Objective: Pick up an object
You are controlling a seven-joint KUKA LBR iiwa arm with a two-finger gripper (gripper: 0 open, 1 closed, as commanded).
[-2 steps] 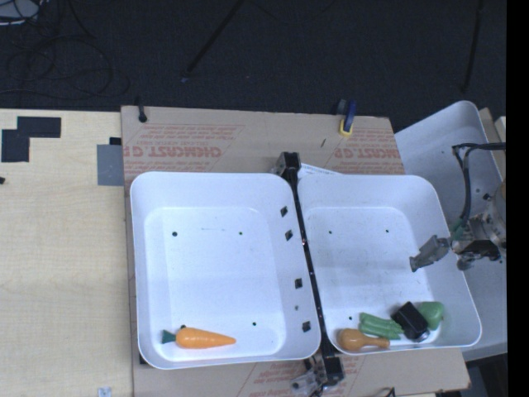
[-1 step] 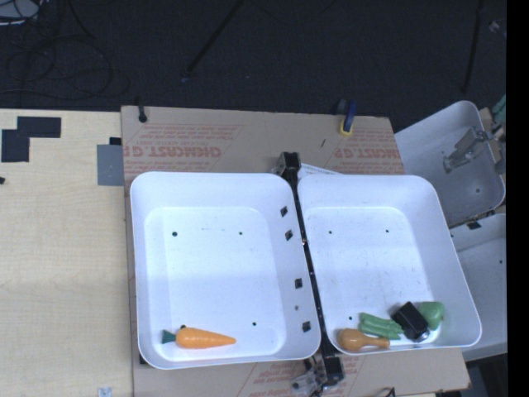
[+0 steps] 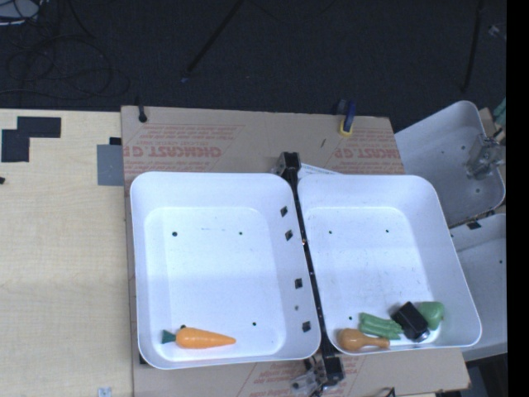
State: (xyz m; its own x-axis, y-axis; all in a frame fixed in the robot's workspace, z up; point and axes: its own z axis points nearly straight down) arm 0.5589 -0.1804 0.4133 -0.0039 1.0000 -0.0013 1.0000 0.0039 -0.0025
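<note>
**Toy food waiting in two bins, nothing lifted yet**

A pale wooden desk is carrying a brown cardboard sheet, and two shallow white plastic bins are sitting on it side by side. In the left bin, an orange plastic toy carrot with a small green top is lying alone on its side near the near-left corner, its tip pointing right and open floor lying all round it.

In the right bin, four things are crowding the near-right corner: a tan pear-shaped plastic toy, a green plastic pea pod touching it, a small black block lying against the pod, and a rounded green plastic toy partly hidden behind the block.

At the far right, grey metal parts are showing past the bins; I cannot tell whether they include the hand, nor how it is set.

The carrot is looking like the easier pick: probably light, stiff and smooth, so somewhat slippery. Gripping across its thicker middle, with fingers closing from near and far, would likely be holding best. The clustered toys are risking a snag on a neighbour.
</note>
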